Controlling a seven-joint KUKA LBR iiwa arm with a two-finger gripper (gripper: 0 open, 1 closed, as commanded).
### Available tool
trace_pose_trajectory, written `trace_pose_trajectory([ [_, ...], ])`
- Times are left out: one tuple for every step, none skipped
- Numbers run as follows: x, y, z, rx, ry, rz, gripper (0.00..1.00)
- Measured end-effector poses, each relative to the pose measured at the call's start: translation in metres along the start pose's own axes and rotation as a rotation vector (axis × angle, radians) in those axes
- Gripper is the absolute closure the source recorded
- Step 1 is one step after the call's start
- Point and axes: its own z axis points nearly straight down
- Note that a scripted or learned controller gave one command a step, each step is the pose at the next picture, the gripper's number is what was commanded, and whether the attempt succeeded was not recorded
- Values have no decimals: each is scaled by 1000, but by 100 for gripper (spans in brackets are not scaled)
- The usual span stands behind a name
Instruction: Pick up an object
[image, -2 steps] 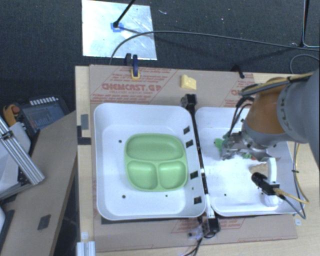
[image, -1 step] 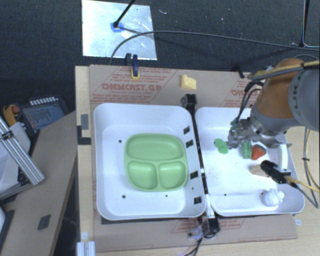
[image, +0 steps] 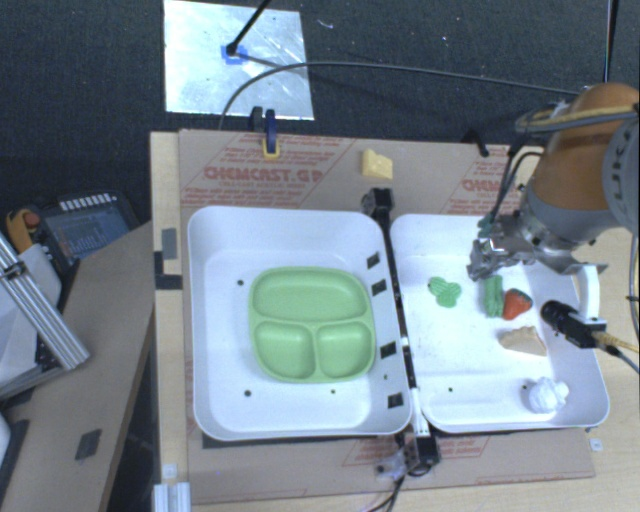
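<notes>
Green stick-shaped toy (image: 493, 296) lying near the right bin's (image: 455, 415) far edge, long axis running far-to-near, just below the claw (image: 486, 258) — red piece (image: 517, 303) touching its right side; claw state impossible to tell

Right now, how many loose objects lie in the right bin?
4 visible: a small green piece near the middle, a carrot-like toy below the gripper, a beige wedge, a white object in front. The arm may hide more.

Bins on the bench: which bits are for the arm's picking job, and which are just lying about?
For the job:
hand
green toy
carrot-like toy
tan wedge
white lump

Lying about:
green divided plate
yellow block
blue clamp
</notes>
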Motion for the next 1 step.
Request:
trace_pose_trajectory([
  [59,6,-12,5,3,-6,100],
])
